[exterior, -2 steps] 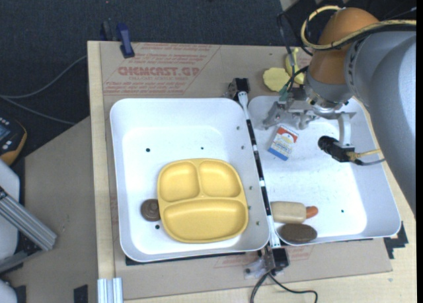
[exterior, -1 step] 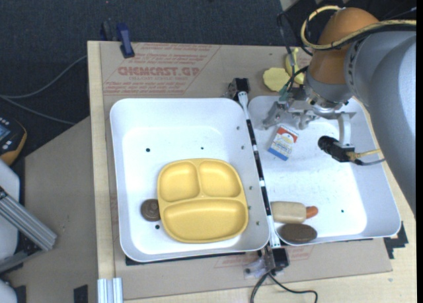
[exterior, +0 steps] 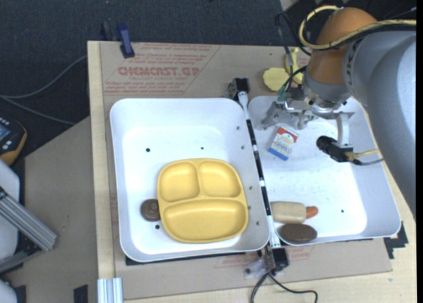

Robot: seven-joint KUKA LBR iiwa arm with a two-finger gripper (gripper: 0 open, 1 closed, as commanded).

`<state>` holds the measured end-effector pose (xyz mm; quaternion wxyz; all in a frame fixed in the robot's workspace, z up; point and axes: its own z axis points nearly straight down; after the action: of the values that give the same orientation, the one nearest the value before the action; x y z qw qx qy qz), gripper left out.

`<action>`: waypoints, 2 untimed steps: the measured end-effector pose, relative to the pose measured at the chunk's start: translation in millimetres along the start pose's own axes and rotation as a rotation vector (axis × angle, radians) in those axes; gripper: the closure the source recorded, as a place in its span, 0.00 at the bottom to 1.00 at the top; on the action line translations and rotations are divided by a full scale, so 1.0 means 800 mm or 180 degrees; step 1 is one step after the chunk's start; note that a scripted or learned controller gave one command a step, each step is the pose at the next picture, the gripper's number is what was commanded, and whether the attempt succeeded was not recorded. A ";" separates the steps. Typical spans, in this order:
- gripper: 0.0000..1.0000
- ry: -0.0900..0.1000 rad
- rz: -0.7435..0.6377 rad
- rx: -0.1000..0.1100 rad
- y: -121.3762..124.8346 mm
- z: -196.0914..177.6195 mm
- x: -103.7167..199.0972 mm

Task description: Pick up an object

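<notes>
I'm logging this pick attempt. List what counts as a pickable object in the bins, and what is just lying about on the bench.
Pickable, in the bins:
- small carton, below the gripper
- hot dog toy
- brown disc
- yellow divided plate
- small brown round piece

Lying about:
- yellow lump behind the right bin
- blue clip
- cables

Arm (exterior: 390, 90) enters from the right side of the frame: broad grey link fills the upper right corner and runs down the right edge. Orange band (exterior: 334, 43) sits above the wrist, rounded, with a yellow cable looped over its top. Below the band, grey wrist section (exterior: 324, 93) points downward and toward the left. Claw (exterior: 289, 111) hangs low at the end of the wrist, metal parts spread sideways to the left and right. A black fitting (exterior: 330, 146) with a cable sits just below the wrist. Finger spacing not resolvable from this angle.
</notes>
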<state>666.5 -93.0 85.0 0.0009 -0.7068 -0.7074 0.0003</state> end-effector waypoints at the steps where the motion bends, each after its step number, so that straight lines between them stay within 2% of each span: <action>1: 0.00 -0.0002 0.0003 0.0002 -0.005 0.000 -0.002; 2: 0.00 -0.0003 0.0004 -0.0011 0.000 0.000 -0.006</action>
<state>666.8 -97.9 84.9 -0.0006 -0.7072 -0.7070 -0.0005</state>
